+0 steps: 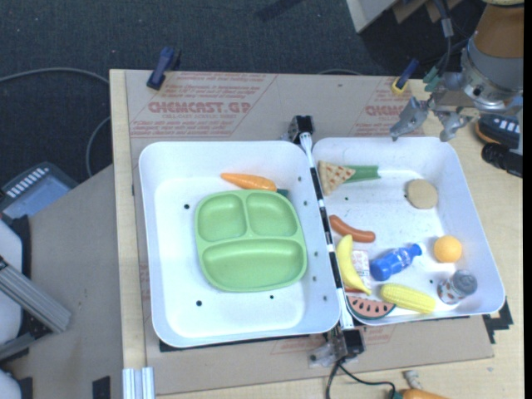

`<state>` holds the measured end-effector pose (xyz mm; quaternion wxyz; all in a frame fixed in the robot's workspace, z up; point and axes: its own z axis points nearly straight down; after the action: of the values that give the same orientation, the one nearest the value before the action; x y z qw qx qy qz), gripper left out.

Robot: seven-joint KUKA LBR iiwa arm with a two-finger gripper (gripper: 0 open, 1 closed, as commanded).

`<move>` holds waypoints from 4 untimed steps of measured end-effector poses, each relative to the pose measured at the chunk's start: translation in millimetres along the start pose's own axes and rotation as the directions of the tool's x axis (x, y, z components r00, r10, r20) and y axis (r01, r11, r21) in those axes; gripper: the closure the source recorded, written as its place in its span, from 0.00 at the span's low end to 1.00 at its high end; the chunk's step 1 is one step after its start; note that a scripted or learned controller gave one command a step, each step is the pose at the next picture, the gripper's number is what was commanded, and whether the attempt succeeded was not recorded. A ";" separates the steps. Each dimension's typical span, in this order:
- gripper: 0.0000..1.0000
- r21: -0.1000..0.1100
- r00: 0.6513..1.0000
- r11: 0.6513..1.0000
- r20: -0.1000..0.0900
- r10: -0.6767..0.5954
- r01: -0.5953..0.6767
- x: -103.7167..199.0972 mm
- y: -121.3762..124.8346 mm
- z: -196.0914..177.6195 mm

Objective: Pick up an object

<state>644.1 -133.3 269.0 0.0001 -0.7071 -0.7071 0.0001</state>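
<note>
My gripper (427, 128) hangs open over the far rim of the right bin (477, 214), with nothing between its fingers. Below it in that bin lie a pizza slice (336, 175), a beige cookie (421, 194), a sausage (352, 229), a banana (348, 264), a blue bottle (395, 261), an orange ball (447, 248), a corn cob (407, 298), a watermelon slice (368, 307) and a small can (459, 286). The cookie is the nearest of them to the gripper.
The left bin (166, 223) holds a green divided plate (249, 239) and a carrot (248, 181) at its far side. A black clip (302, 128) joins the bins at the far edge. Blue clamps (162, 66) hold the cardboard board.
</note>
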 end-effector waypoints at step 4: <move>0.00 0.008 1.000 1.000 0.001 0.000 0.000 -10.3 20.4 185.6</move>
<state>664.4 -143.6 83.4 0.0027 -0.7071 -0.7071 0.0034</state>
